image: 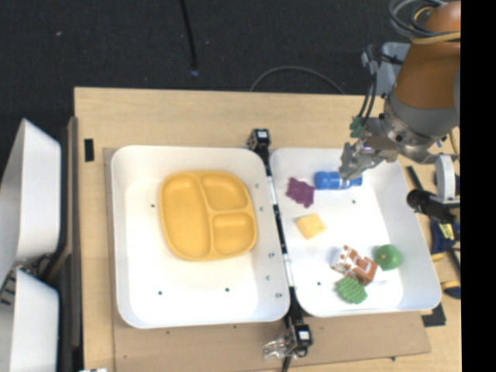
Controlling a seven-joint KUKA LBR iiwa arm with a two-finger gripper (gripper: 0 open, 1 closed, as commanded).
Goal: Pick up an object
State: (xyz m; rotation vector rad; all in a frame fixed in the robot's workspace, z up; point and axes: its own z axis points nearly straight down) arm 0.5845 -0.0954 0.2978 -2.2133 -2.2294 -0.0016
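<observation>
Task looks approx. mid-way, judging by pose: gripper (pixel 353 169) down low in right bin (pixel 403 285), right at blue piece (pixel 328 180), tips touching or nearly touching its right end. Nothing lifted yet; blue piece sits on bin floor. Can't tell whether fingers spread or pinched: too small and dark against wrist. No claim of a grasp. Left to do, prob.: close on piece, raise clear of bin, confirm hold.

Contents, placed rel. to gripper:
- Blue piece: just left of tips, slightly below in view, likely target.
- Purple piece (pixel 300 191): further left, just beyond blue piece, near bin's left wall.
- Yellow block (pixel 311 225): below-left, apart from blue and purple.
- Red/white toy (pixel 354 263): well below, near bin's lower part.
- Green ball (pixel 387 256): well below, a bit right, just beside red/white toy.
- Green studded piece (pixel 352 289): furthest below, touching or just under red/white toy.

Left bin (pixel 124 285): well left of gripper, across centre divider. Holds yellow tray (pixel 208 213), three compartments, nothing seen in any. Tray lies upper-middle of that bin, apart from walls.

Arm (pixel 422 84) above-right of gripper, orange band visible, cables hanging by wrist.
</observation>
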